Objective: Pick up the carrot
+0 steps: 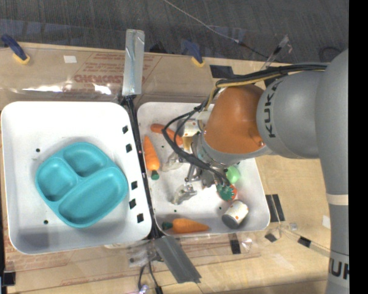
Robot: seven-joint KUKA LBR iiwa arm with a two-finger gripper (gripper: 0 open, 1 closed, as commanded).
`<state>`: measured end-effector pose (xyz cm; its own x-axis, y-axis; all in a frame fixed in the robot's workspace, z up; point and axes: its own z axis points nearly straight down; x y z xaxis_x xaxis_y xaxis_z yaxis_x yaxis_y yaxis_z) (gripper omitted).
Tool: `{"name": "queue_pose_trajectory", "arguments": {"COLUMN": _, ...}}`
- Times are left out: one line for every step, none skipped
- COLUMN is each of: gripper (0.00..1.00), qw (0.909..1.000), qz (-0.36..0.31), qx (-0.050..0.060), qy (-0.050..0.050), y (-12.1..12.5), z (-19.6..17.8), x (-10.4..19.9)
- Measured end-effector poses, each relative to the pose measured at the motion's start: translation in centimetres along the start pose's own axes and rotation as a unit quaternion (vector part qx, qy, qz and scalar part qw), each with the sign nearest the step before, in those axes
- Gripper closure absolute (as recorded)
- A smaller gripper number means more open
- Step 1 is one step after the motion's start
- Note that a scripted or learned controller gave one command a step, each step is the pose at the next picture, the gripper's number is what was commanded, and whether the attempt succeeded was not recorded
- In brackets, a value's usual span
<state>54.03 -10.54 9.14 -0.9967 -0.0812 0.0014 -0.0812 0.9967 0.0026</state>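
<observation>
Arm over right bin; carrots lying loose on the bin floor.

Gripper [193, 179] hangs low at the centre of the right bin [254, 170], metallic and glinting; whether it is open or closed cannot be told; a tapered orange carrot [151, 155] lies along the left wall, a second carrot [185, 226] along the near wall, a third orange piece [159, 128] near the far wall; left bin [18, 127] holds a smooth teal divided plate [81, 183].

My grey arm [294, 112] carries black "KUKA" lettering beside its orange band [233, 122]; faint red print on the surface's cardboard [98, 72] is illegible.
</observation>
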Motion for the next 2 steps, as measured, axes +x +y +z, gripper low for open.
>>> {"name": "queue_pose_trajectory", "arguments": {"gripper": 0.00, "qw": 0.9627, "qz": 0.271, "qx": 0.001, "qy": 0.002, "y": 0.1, "z": 0.1, "x": 3.1}}
{"name": "queue_pose_trajectory", "arguments": {"gripper": 0.00, "qw": 0.8947, "qz": 0.447, "qx": 0.001, "qy": -0.001, "y": 1.0, "z": 0.0, "x": 0.8}}
